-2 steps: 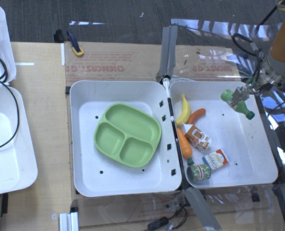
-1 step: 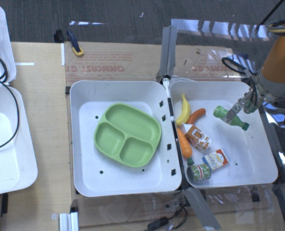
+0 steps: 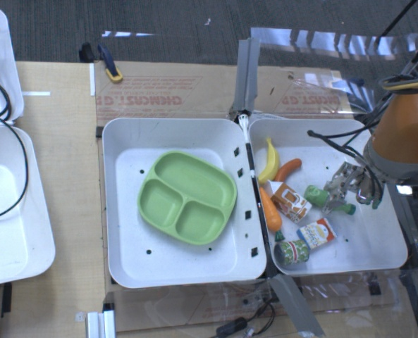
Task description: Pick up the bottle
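A small green bottle [image 3: 317,195] lies on its side on the floor of the right bin [image 3: 378,248], its cap end pointing right. My gripper [image 3: 342,189] hangs from the orange-banded wrist [image 3: 404,129] and sits low, right over the middle of the bottle, hiding part of it. Whether it touches the bottle cannot be seen from this angle.
In the right bin with the bottle are a banana [image 3: 269,160], two carrots [image 3: 287,168] [image 3: 270,208], a small brown carton [image 3: 292,201], a juice pouch [image 3: 317,233] and a green can [image 3: 291,252]. The left bin [image 3: 117,189] holds a green divided plate [image 3: 187,197]. Cables run beside the wrist.
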Robot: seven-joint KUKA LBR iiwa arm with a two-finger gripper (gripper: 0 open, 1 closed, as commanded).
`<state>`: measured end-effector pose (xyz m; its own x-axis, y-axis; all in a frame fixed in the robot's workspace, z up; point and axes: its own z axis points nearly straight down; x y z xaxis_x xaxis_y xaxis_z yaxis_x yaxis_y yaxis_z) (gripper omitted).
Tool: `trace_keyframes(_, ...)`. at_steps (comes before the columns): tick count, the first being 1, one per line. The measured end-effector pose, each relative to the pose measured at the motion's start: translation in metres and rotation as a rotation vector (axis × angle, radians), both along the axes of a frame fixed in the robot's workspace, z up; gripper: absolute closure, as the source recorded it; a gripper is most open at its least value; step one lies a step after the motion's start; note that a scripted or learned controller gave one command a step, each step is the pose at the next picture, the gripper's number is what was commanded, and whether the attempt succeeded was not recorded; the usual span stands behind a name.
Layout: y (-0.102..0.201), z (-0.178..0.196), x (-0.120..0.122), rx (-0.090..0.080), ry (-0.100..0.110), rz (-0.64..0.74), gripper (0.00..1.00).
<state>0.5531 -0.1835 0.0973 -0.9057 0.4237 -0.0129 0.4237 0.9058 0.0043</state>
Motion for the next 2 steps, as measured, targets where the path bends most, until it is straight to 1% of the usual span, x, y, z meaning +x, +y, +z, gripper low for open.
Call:
trace_keyframes(1, 0.056, 0.000, -0.024, -0.004, -0.004, -0.187, 1.00)
trace_keyframes(2, 0.145, 0.094, 0.045, 0.004, 0.011, -0.452, 1.00)
